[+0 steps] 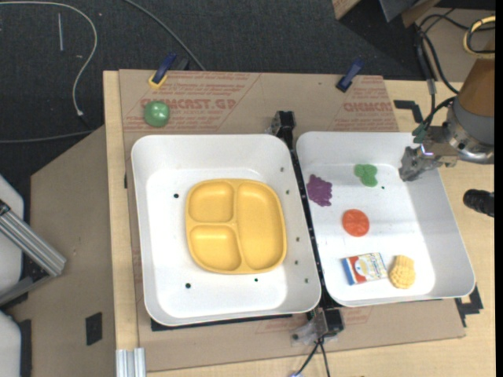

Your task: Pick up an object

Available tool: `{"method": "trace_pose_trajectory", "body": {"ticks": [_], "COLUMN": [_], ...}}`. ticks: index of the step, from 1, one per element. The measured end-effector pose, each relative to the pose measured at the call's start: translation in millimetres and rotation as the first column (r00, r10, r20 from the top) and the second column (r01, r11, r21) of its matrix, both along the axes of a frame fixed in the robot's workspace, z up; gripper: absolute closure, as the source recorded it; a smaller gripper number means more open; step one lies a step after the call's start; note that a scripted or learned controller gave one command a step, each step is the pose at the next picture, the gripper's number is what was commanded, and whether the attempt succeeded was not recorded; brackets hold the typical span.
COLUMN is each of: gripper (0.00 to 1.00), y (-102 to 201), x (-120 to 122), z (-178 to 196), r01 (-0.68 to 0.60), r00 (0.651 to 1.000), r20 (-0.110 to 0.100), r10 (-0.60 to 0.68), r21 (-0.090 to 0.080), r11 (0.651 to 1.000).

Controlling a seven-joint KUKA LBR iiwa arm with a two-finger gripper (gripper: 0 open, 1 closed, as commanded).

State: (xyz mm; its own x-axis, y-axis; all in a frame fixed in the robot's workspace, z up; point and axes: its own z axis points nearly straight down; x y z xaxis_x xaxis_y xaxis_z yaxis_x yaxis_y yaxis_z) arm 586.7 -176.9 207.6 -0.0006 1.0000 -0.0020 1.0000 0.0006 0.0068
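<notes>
The right bin (440,234) holds several small objects: a purple piece (319,189), a green piece (365,173), a red-orange round one (356,223), a white and blue carton (363,269) and a yellow piece (402,272). My gripper (414,163) hangs over the bin's upper right corner, to the right of the green piece and apart from it. Nothing shows between its fingers.
The left bin (157,210) holds a yellow divided plate (236,226). A green ball (157,114) lies on the cardboard behind the left bin. Blue clamps (163,71) (350,75) grip the board's far edge. Cables trail on the dark floor at the far left.
</notes>
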Motion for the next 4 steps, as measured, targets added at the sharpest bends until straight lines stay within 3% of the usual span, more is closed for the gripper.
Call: {"method": "trace_pose_trajectory", "body": {"ticks": [1,4], "gripper": [1.0,1.0], "y": [-10.1,159.4], "x": [1.5,24.7], "z": [51.6,38.0], "r01": [-0.001,-0.004], "r00": [1.0,1.0], "r20": [0.001,-0.01], "r10": [0.001,0.005], "r21": [-0.001,0.004], "r11": [1.0,1.0]}}
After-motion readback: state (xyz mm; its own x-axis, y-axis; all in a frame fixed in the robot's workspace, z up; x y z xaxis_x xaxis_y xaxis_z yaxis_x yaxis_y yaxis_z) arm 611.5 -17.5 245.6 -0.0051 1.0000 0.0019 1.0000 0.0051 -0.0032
